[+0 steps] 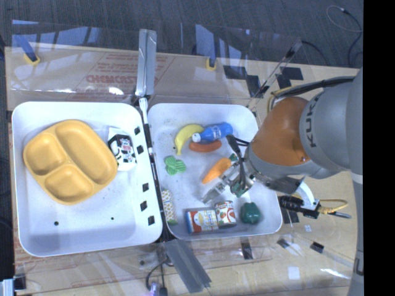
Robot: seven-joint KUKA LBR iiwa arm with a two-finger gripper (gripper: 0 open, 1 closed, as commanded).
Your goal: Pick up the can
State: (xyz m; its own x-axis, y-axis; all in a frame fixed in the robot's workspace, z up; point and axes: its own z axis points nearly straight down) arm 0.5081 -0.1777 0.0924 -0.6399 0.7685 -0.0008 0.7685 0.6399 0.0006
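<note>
Lying on its side near the front edge of the right bin (262,119): the can (210,218), red and white label up, long axis running left to right. Touching or nearly touching at its right end, a dark green pepper-shaped toy (250,213). Just left of the can, against the bin's left wall, a small patterned item (166,203), too small to identify.

Hovering just above the can's upper right end: the gripper (223,189), metallic fingers (213,194) pointing down and left toward the bin floor. Cannot tell whether spread or pressed together; nothing visibly pinched between them. Behind it, the grey arm (327,131) with its orange band (278,137), reaching in from the right and covering the bin's right side.

Just beside the gripper, up and left: an orange carrot (216,169), tilted. Farther back: a red sausage-like piece (205,145), touching a blue bottle (217,131) and a yellow banana (184,135), all 3 clustered near the bin's middle rear. Left of the carrot, apart from it: a small green leafy toy (174,164).

In the left bin (37,239): a yellow divided plate (69,160) with 3 compartments, and a black-and-white cup (123,148) just beside its right edge.
</note>
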